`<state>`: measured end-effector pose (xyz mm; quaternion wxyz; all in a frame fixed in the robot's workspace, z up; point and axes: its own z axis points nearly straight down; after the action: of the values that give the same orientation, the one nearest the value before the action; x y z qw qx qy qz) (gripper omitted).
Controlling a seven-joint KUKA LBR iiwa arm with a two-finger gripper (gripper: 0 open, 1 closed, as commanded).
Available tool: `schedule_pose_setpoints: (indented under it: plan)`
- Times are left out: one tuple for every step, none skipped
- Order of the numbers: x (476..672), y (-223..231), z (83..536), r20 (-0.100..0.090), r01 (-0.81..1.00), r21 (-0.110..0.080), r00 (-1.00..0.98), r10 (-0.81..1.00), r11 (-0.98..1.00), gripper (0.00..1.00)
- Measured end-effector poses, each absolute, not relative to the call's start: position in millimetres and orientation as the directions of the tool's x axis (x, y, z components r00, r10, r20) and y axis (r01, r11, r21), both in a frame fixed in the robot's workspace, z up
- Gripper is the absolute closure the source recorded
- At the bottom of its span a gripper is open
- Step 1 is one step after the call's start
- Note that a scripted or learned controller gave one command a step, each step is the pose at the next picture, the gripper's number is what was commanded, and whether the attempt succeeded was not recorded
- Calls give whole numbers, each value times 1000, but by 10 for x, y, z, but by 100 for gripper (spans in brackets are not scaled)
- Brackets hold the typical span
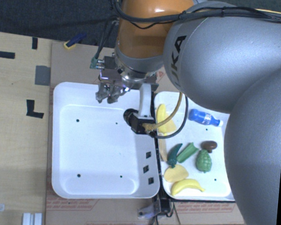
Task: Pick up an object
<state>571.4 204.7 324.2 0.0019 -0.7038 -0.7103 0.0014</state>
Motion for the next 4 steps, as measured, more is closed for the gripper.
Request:
schedule_pose_setpoints:
  plan:
    - [6627,2256,4424,3,1000,14,-4,1000,4,100]
    - [6025,2346,5424,5,1000,9,-6,1000,6,100]
    - [5263,2340,5363,1,1000,-1,-5,1000,5,100]
    - [5048,2330,5347,-1,1000,-2,-2,1000,2,100]
